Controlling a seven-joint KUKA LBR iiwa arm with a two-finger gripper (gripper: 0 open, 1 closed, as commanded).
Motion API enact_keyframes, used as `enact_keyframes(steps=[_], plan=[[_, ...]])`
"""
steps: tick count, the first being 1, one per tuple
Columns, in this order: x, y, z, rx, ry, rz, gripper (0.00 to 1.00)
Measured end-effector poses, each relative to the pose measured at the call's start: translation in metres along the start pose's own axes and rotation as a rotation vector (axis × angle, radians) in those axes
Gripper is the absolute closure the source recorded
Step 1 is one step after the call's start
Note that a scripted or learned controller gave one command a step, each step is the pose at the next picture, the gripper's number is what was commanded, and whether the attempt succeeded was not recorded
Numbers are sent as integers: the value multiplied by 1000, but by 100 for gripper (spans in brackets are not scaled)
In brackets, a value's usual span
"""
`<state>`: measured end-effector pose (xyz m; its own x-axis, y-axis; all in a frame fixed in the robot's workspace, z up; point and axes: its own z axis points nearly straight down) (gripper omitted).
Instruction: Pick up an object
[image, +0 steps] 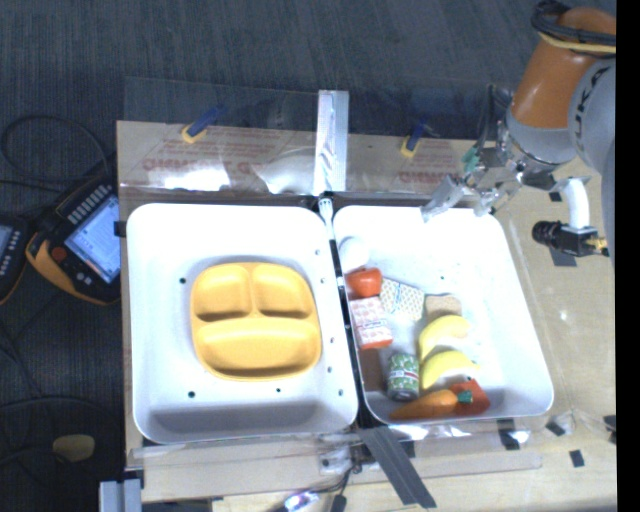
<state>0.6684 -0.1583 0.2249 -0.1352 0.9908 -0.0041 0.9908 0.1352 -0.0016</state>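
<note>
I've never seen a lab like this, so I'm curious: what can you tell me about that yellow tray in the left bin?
The yellow tray looks like smooth moulded plastic, roughly rectangular with rounded corners. Raised ridges divide it into three compartments: two smaller ones along the far side and one wide one nearer the camera. It lies flat and right way up on the floor of the left bin, about in the middle, apart from the walls.

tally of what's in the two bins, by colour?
Yellow: 3 (divided tray in the left bin, two banana-like pieces in the right bin)
Red/orange: 4 (tomato-like piece, red-white carton, carrot, small red piece)
Green: 1 (can)
White: 2 (patterned packet, small white item)
Total: 10
</note>
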Motion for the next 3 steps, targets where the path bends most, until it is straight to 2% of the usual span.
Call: enact_keyframes(steps=[1, 2, 3], plan=[[-15, -63, 123, -11, -1, -163, 0], [12, -131, 129, -26, -8, -185, 0], [53, -39, 129, -25, -4, -30, 0]])
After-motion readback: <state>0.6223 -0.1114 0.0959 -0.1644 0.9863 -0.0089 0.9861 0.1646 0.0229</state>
